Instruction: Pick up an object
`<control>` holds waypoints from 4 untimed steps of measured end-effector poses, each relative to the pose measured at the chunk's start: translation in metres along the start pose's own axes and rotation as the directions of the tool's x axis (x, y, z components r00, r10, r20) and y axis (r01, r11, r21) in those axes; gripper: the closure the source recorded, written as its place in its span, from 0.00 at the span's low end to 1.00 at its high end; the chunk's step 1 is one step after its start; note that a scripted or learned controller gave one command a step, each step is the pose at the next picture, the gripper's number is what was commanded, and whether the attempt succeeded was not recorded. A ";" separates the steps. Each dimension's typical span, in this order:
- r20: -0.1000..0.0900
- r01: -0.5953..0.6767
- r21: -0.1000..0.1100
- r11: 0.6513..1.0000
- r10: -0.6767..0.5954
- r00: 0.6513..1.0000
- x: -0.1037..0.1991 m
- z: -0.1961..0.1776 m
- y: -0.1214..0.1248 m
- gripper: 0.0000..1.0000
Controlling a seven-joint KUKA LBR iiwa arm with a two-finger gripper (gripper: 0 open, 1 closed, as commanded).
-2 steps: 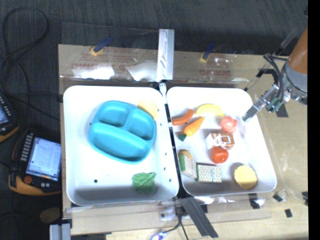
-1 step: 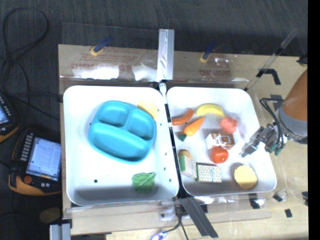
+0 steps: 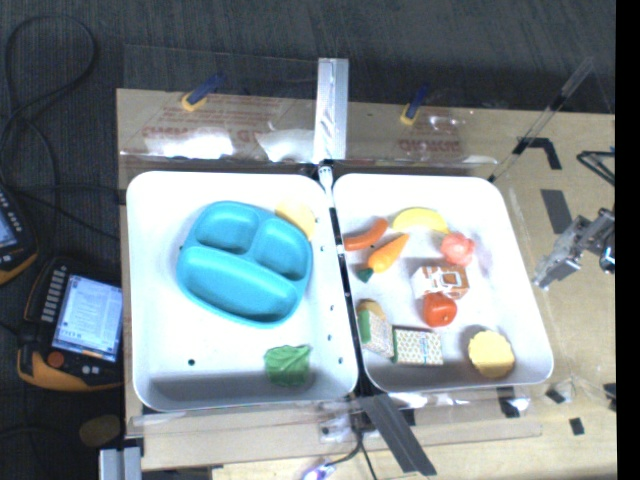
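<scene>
The right bin [image 3: 520, 268] holds several toy foods: a banana [image 3: 420, 219], two carrots [image 3: 364, 235] [image 3: 388, 252], a pink strawberry [image 3: 457, 248], a small white and red carton [image 3: 441, 280], a red tomato [image 3: 439, 311], a round yellow piece [image 3: 490, 352], a patterned box [image 3: 416, 345] and a tan piece [image 3: 374, 326]. My gripper [image 3: 572, 251] hangs over the bench to the right of this bin, outside its rim and apart from every object. It looks small and metallic at the view's right side.
The left bin [image 3: 150, 298] carries a large blue divided plate [image 3: 245, 260], a yellow piece [image 3: 295, 215] behind it and a green toy [image 3: 288, 363] near the front wall. A ridge [image 3: 340, 288] separates the bins. Black tape marks lie on the bench at right.
</scene>
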State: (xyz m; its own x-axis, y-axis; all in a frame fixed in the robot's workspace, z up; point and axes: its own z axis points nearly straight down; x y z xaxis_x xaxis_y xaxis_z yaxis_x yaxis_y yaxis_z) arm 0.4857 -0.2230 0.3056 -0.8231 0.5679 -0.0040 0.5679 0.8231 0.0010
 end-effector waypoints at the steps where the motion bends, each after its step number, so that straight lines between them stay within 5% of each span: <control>1: 0.000 -0.073 0.000 0.997 0.073 0.997 0.000 -0.059 0.000 1.00; 2: 0.000 -0.165 0.000 0.986 0.165 0.986 0.052 -0.126 0.076 1.00; 3: -0.002 -0.102 0.001 0.995 0.102 0.995 0.041 -0.007 0.064 1.00; 4: -0.001 0.281 0.000 0.960 -0.281 0.960 0.015 -0.001 0.026 1.00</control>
State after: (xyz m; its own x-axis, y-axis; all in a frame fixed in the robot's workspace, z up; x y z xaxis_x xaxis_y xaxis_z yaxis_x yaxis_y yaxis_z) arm 0.4885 -0.1927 0.3068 -0.9496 0.3136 -0.0031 0.3136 0.9496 -0.0005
